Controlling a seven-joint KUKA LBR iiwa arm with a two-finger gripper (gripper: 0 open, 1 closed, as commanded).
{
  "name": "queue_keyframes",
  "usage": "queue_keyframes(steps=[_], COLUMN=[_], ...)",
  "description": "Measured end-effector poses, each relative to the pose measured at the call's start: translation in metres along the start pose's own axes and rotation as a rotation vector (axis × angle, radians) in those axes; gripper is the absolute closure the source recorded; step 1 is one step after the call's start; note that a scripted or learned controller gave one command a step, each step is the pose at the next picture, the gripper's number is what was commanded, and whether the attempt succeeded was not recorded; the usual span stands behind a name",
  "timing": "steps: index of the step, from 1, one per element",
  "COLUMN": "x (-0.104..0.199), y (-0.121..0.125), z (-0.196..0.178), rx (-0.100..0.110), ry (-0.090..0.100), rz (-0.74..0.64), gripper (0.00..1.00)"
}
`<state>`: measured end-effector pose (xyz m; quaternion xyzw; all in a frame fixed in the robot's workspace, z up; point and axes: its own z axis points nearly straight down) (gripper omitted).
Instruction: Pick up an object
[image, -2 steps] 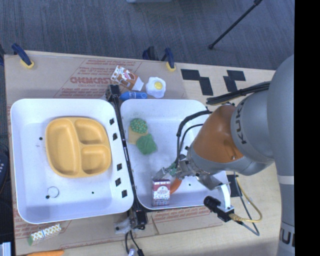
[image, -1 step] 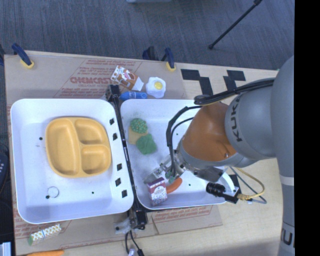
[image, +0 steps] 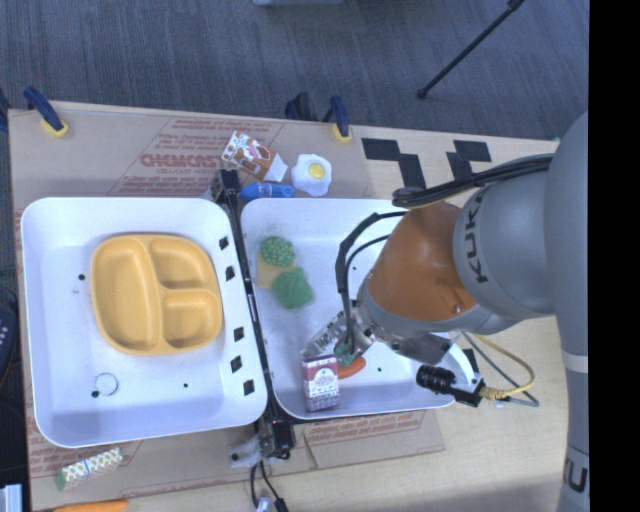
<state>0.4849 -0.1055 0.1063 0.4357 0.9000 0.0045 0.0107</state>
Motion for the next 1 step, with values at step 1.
queue_keyframes(steps=[1], x=[0.0666], y=[0.0448], z=[-0.0859], rx=[0.017], ry=[0.017], rz=[-0.110], gripper=[1.00])
